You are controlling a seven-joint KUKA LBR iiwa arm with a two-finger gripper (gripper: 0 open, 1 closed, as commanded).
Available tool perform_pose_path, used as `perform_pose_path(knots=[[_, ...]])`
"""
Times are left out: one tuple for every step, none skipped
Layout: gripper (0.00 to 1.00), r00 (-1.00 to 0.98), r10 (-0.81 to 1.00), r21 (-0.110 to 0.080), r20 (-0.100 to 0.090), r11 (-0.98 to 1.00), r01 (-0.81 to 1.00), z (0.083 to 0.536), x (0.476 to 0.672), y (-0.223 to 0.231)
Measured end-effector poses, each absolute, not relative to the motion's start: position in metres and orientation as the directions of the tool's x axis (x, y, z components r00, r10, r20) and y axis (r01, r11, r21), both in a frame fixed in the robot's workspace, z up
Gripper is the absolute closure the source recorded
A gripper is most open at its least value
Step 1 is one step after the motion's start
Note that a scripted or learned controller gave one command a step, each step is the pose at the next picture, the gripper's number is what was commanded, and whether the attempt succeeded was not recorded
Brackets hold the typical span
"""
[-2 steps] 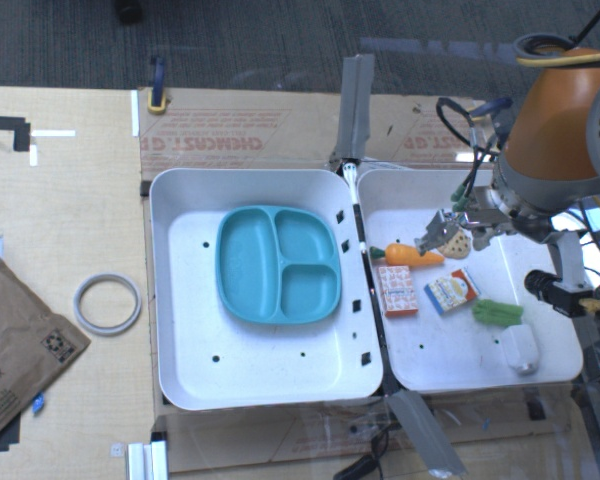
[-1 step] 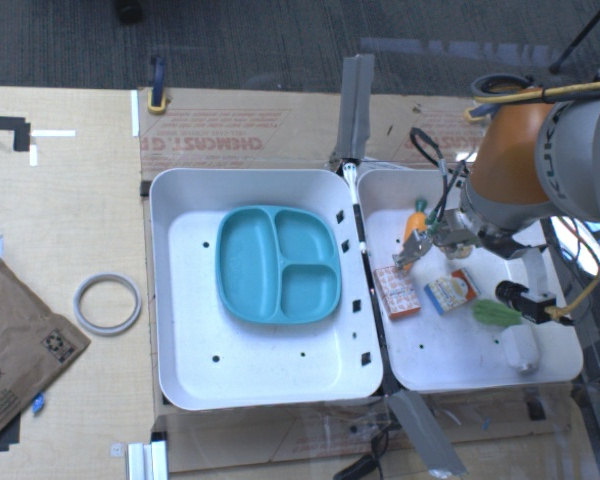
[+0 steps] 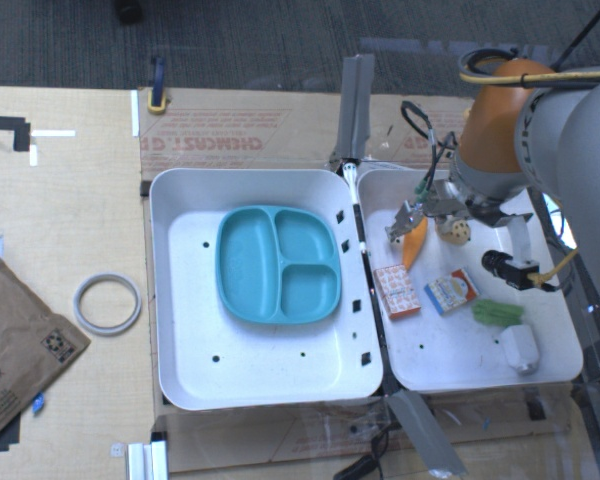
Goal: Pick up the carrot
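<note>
Small tapered orange carrot (image 3: pixel 415 241) lying tilted in right shallow white bin (image 3: pixel 540 368), upper left area, beside speckled die (image 3: pixel 460 231). Two-finger gripper (image 3: pixel 412 218) at carrot's upper end; jaw state cannot be told. Close squarely across carrot body before lifting.

Arm (image 3: pixel 550 118) cut off by the right and top edges; its base out of frame. Gripper (image 3: pixel 412 220) fingertips too small and cluttered to judge; whether they touch the carrot (image 3: pixel 414 242) cannot be told. Carrot's upper end hidden under the gripper. Right bin (image 3: pixel 480 368) far rim covered by the arm. Brown cardboard (image 3: pixel 15 348) cropped at the left and bottom edges. Print on the two small boxes (image 3: pixel 396 292) (image 3: pixel 450 291) unreadable. Whitish object (image 3: pixel 520 348) near the bin's corner too blurred to identify.
</note>
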State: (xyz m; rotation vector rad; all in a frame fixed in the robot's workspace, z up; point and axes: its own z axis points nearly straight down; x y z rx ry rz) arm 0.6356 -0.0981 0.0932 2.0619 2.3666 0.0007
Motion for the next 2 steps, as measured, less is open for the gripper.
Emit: perform_pose_path(knots=[[1.0, -0.135, 0.991, 0.002, -0.002, 0.135, 0.991, 0.103, 0.636, -0.099], [1.0, -0.196, 0.981, 0.0, -0.001, 0.196, 0.981, 0.192, 0.652, -0.039]])
